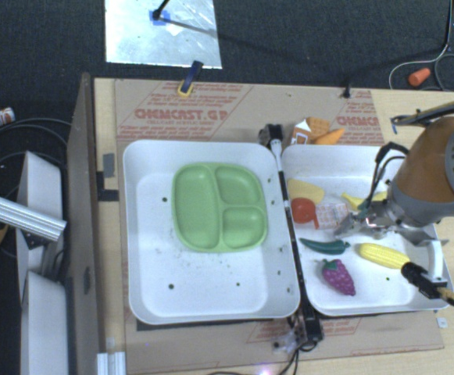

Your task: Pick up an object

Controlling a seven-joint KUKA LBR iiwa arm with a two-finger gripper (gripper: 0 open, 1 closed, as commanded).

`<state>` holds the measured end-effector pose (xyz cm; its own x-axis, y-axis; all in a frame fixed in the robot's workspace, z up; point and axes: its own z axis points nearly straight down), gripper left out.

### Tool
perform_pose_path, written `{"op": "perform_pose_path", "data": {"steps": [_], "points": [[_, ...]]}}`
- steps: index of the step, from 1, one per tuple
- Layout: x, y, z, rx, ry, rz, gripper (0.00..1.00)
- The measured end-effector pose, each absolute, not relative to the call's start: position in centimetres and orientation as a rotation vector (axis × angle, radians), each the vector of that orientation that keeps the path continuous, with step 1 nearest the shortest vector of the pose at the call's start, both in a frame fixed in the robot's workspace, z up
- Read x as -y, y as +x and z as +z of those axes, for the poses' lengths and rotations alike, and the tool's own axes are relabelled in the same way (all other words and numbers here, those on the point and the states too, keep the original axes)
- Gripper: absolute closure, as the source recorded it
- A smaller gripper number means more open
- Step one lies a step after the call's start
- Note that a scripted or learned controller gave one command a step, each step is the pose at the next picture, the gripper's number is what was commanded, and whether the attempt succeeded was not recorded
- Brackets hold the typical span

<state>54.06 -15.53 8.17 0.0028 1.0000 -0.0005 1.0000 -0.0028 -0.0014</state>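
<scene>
The right bin (414,307) holds several toy foods. A yellow wedge (305,190) and a red piece (303,210) lie at its left, with a pale clear item (332,211) beside them. A dark green pepper (326,246), a corn cob (383,255) and a bunch of purple grapes (338,276) lie nearer the front. A small yellow piece (353,201) sits near the middle. My gripper (354,223) is low over the bin's middle, just right of the clear item and above the green pepper. Nothing is seen held in it.
The left bin (152,287) carries a green divided plate (217,208). An orange carrot (330,137) and a small box (303,133) lie on the cardboard behind the right bin. The arm (434,170) covers the right bin's right side.
</scene>
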Motion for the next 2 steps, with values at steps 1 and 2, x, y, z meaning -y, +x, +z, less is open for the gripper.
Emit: {"op": "perform_pose_path", "data": {"steps": [1,2], "points": [[16.2,59.0,8.5,2.231,-2.220,-0.005,0.00],[12.7,65.0,8.5,2.234,-2.213,-0.003,0.00]]}}
